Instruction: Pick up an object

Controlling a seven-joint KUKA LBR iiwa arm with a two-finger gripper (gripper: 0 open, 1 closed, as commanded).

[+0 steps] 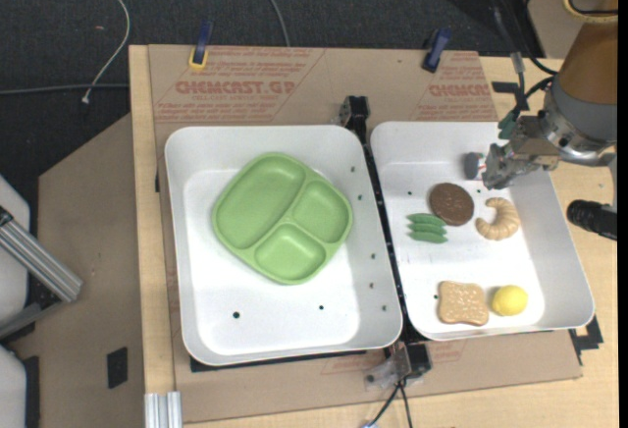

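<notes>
The right bin [559, 249] holds a round brown cookie [451, 203], a green bean pod [427, 227], a tan croissant [498, 218], a square cracker [462, 302] and a yellow lemon [509, 300]. My gripper [494, 171] hangs over the bin's far right part, just above and behind the croissant and to the right of the cookie. Nothing shows between its fingers. A green divided plate [283, 216] lies in the left bin [196, 249].
The two white bins sit side by side on a cardboard-covered bench [294, 82]. Blue clamps [202, 43] [437, 50] grip the far edge. Cables and a black floor lie beyond it.
</notes>
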